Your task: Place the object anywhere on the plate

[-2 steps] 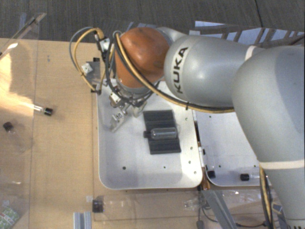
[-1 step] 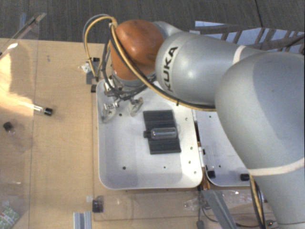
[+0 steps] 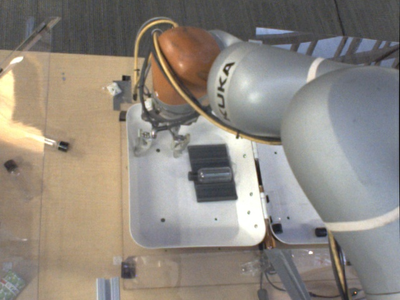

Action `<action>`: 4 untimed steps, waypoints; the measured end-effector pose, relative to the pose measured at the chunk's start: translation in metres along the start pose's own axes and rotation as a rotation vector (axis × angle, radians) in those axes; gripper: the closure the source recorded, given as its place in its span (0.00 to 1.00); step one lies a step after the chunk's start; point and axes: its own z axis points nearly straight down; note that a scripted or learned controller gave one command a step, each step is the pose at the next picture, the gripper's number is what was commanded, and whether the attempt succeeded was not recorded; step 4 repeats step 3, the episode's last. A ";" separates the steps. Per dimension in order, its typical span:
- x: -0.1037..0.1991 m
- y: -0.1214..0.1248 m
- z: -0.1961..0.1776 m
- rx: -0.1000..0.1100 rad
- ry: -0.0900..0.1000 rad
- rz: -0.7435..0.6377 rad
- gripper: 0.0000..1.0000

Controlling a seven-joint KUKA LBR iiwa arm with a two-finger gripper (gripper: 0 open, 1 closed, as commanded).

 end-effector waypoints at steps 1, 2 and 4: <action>0.033 -0.002 0.000 -0.002 0.000 -0.470 0.00; 0.031 0.016 -0.001 -0.002 -0.002 -1.021 0.00; 0.042 -0.003 -0.002 0.004 -0.002 -0.313 0.00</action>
